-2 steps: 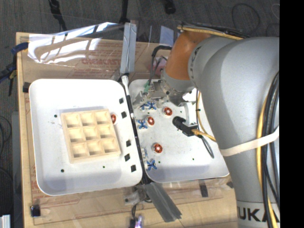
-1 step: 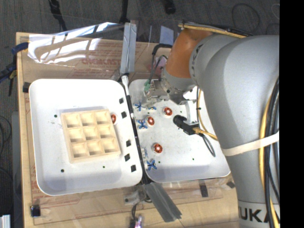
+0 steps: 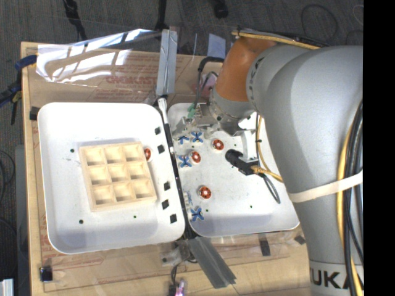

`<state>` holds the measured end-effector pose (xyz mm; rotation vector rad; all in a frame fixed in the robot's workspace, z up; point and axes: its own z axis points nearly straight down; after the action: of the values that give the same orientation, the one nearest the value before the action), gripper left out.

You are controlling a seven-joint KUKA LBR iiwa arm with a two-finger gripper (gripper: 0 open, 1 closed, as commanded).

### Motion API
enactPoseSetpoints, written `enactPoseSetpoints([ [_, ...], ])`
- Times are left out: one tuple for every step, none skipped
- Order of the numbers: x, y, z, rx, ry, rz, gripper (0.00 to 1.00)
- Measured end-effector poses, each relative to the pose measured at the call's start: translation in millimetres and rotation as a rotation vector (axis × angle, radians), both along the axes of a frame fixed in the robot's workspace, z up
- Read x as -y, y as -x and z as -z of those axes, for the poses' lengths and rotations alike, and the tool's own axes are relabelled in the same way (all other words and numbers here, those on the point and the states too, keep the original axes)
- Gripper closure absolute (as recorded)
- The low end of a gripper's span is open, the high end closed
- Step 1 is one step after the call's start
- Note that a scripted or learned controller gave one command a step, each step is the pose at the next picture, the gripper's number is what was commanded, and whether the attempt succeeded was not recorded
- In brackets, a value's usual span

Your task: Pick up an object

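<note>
The grey arm (image 3: 321, 165) rises closest to the lens, its bulk covering the right side of the scene, with the orange band (image 3: 237, 73) above the wrist showing near the top. From there, reading left to right: the left bin (image 3: 55, 165) sits on the table (image 3: 31, 251) and holds a pale wooden tray (image 3: 117, 173) divided into nine square cells, lying slightly turned. A small red-orange ring (image 3: 147, 155) lies just beside the tray's right edge. The right bin (image 3: 247, 217) touches the left one along a dark divider. Scattered in it are several small pieces: blue jacks (image 3: 197, 213) near the front left corner, more blue ones (image 3: 184, 160) further back, and red-orange rings (image 3: 204, 193), (image 3: 195, 157), (image 3: 217, 144). The end effector (image 3: 200, 121) is down at the back left of this bin, among the blue pieces; whether it is spread or pinching anything cannot be told from here. A black cable connector (image 3: 237, 161) hangs beside it.
</note>
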<state>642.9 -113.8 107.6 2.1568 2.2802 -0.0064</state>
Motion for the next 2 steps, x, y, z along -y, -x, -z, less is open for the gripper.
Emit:
enactPoseSetpoints([
  [21.9, 6.3, 14.7, -0.003, -0.006, -0.131, 0.0],
  [50.1, -14.5, 14.6, 0.0, -0.005, -0.109, 0.0],
])
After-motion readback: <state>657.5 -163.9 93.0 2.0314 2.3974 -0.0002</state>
